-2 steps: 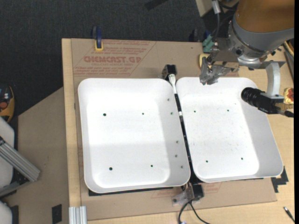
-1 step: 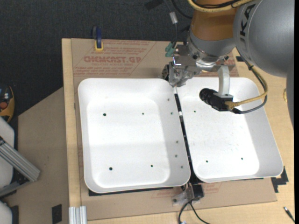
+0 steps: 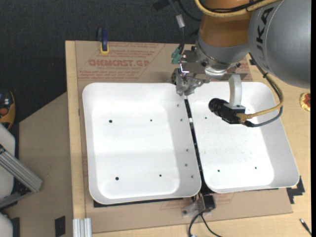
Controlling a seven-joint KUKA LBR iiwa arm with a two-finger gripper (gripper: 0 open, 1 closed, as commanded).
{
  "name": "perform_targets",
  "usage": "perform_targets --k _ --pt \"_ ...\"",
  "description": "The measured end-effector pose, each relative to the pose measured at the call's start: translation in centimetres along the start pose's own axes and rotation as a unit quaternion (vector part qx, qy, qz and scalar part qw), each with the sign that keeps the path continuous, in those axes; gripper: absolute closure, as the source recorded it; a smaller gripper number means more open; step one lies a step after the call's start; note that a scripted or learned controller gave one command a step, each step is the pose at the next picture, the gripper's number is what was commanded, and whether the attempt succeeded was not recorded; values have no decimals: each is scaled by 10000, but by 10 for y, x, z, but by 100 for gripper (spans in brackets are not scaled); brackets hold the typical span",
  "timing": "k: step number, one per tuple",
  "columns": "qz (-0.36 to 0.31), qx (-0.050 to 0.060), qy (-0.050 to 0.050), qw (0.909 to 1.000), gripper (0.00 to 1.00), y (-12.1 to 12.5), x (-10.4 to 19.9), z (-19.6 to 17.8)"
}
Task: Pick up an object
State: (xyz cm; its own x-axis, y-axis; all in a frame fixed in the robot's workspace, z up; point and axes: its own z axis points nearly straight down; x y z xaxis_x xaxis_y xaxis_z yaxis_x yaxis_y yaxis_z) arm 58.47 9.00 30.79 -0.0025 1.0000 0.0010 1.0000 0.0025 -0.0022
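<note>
Object: its place cannot be told, nor whether the gripper grips anything or is parted or closed. The gripper hangs at the far end of the seam where the left bin and right bin meet, just above their touching rims. Beside it, over the right bin's far half, a black unit with a yellow cable hangs from the wrist on a grey bracket. The arm crowds the far right corner. Both bins rest on a cardboard sheet; a blue clamp stands at its far edge, well apart.
</note>
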Motion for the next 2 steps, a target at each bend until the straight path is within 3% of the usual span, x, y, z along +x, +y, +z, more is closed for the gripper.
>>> perform_targets --k 1,2 --pt "-28 -19 13 10000 100 -28 65 -18" --pt "-20 -10 1 10000 100 8 133 39"
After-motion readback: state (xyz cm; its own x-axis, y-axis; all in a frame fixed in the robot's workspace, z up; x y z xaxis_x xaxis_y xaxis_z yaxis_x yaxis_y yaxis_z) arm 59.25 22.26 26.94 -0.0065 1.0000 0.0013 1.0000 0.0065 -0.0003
